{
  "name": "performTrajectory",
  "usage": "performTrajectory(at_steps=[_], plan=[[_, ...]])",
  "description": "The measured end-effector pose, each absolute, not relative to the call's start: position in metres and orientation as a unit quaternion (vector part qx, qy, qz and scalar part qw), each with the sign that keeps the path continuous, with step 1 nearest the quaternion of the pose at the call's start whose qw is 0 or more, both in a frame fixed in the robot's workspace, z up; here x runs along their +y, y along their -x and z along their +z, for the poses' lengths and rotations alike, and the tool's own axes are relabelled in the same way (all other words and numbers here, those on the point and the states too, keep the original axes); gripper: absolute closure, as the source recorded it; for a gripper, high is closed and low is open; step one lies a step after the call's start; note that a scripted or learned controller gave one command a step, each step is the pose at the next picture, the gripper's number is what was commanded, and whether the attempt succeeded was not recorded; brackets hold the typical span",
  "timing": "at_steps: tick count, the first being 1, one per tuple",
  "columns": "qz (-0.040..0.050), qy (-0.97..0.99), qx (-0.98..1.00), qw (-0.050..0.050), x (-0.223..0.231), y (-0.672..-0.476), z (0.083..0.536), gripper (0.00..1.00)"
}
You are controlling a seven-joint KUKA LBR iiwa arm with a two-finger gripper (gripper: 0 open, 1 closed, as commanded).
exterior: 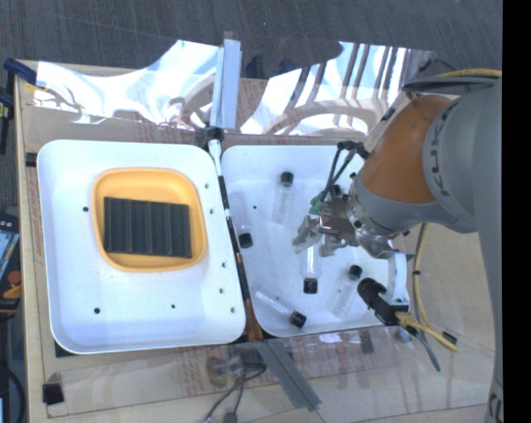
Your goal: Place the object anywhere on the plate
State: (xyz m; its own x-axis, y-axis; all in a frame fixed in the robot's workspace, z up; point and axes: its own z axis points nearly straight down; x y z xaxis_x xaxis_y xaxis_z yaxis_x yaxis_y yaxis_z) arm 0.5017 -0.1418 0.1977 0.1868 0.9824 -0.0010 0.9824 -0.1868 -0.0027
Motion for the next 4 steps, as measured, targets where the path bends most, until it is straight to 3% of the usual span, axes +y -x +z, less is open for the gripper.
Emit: performTrajectory(at_steps=[1,2,3,4], plan=[[0.0014,0.770,-0.638,0.001,-0.142,-0.502,0.198,0.00],[0.0007,0.661,-0.750,0.002,-0.085,-0.483,0.217,0.00],[0.0009,0.550,-0.835,0.002,-0.054,-0.485,0.199,0.00],[-0.0001,0.425,-0.905,-0.001,0.017,-0.477,0.242,0.00]])
